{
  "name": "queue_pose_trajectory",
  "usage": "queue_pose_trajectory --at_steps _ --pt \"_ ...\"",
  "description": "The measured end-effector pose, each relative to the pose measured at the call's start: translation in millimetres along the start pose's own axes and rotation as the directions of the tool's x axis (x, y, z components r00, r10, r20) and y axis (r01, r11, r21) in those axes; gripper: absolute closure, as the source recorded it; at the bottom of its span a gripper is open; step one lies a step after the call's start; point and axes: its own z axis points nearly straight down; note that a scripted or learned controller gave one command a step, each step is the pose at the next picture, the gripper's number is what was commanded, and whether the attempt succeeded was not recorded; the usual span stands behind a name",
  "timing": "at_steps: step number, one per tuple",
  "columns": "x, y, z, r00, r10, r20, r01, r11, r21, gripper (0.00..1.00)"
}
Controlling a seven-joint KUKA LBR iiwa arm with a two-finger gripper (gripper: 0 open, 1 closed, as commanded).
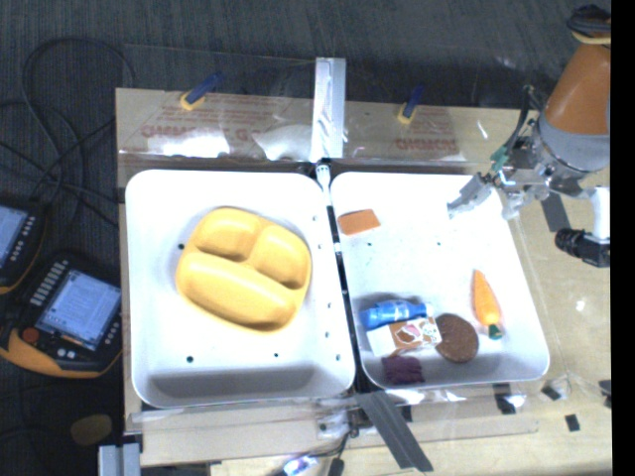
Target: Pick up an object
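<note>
Carrot (pixel 485 302) lying near right wall of right bin (pixel 417 241), beside brown round cookie (pixel 457 337), blue tube (pixel 393 314) and purple piece (pixel 403 369). Orange block (pixel 358 221) apart near divider. Hand (pixel 483 193) over bin's upper right corner, gripping nothing; finger spread impossible to tell. Yellow loaf (pixel 244 266) in left bin (pixel 159 365).

Two white bins sit side by side: the left bin (pixel 139 266) at frame centre-left carries one yellow bread-shaped lump (pixel 243 266). The right bin (pixel 437 256) carries six things: one orange square (pixel 358 221), one carrot (pixel 485 302), one blue tube (pixel 393 314), one printed packet (pixel 407 336), one brown disc (pixel 457 337), one purple piece (pixel 403 369).
</note>
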Motion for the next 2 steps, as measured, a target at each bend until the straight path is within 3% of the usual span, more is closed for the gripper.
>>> queue_pose_trajectory --at_steps 1,2 --pt "-29.9 -89.8 87.0 0.999 0.036 -0.003 -0.036 0.999 0.004 0.00" --pt "-21.4 -80.6 126.5 0.997 0.075 -0.011 -0.076 0.997 -0.005 0.00"
